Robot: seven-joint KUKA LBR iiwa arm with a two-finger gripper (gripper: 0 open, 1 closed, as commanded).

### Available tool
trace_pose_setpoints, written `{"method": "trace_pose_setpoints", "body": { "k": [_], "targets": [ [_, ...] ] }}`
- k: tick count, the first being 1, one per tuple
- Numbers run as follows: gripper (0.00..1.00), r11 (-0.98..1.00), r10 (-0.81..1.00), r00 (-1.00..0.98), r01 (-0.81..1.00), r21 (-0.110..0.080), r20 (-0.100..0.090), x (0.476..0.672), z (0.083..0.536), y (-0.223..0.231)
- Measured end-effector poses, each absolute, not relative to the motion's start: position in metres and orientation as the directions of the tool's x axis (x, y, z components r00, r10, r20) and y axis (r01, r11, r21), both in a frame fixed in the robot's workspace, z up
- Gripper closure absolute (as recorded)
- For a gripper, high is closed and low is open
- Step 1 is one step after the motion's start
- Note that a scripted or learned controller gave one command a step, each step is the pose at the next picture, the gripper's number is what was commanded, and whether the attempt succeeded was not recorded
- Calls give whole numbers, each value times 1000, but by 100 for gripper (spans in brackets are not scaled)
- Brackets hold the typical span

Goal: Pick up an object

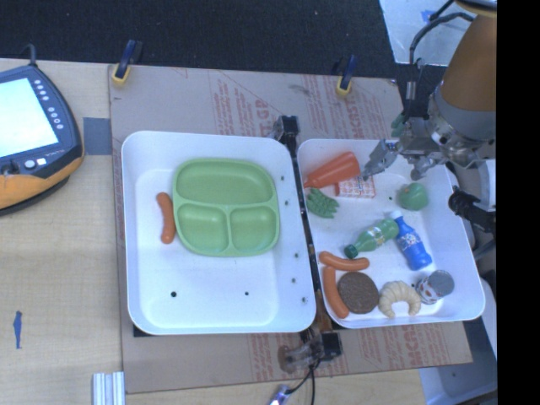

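- Jaws [391, 160] spread apart, gripping nothing, poised over the upper part of the right bin [469, 251].
- Carrot [332, 170], just left of the jaws: orange tapered cone, long axis near horizontal, narrow tip pointing left and slightly down.
- Small pink-and-white box [358, 189] lies flat beside the carrot's wide end.
- Green round toy [413, 197] sits just right of the jaws, smooth-looking.
- Left bin [143, 226] holds a green divided plate [226, 207].
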State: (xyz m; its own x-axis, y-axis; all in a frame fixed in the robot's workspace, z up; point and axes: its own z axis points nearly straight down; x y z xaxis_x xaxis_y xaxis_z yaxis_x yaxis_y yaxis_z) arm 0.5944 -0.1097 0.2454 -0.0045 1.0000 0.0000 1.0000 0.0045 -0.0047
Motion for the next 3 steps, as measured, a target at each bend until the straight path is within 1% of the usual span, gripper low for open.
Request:
{"method": "trace_pose_setpoints", "body": {
  "k": [1, 2, 3],
  "targets": [
    [0, 5, 1000, -5, 1000, -5, -2, 647, 161, -96],
    [0, 8, 1000, -8, 1000, -18, -2, 654, 93, -105],
    [0, 6, 1000, -6, 1000, -18, -6, 654, 94, -102]
  ]
}}
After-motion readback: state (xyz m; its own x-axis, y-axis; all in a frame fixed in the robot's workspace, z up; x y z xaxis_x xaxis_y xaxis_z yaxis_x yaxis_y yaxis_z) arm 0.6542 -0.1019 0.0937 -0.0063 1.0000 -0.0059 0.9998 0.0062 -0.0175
